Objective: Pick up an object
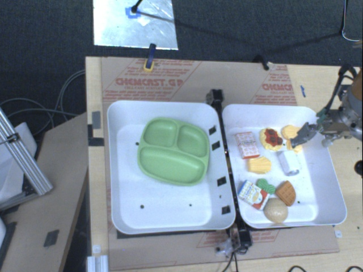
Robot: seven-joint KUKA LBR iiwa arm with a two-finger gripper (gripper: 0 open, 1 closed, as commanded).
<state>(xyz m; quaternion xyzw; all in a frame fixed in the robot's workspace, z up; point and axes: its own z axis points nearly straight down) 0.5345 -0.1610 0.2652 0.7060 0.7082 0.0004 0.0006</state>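
Listing left to right: green divided plate point(173, 151) in the left bin point(122, 208), far left of the gripper; toy foods in the right bin point(332, 200), namely a pink packet point(246, 145), yellow wedge point(260, 165) and waffle point(286, 192), lower left of it. Gripper point(299, 136) low beside a yellow piece point(290, 131); finger state cannot be told. Nothing visibly lifted; the pick remains undone.

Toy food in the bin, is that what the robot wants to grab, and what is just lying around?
For the job: gripper; toy foods in the right bin: pizza, cheese, waffle, bread roll.
Just lying about: green divided plate in the left bin.
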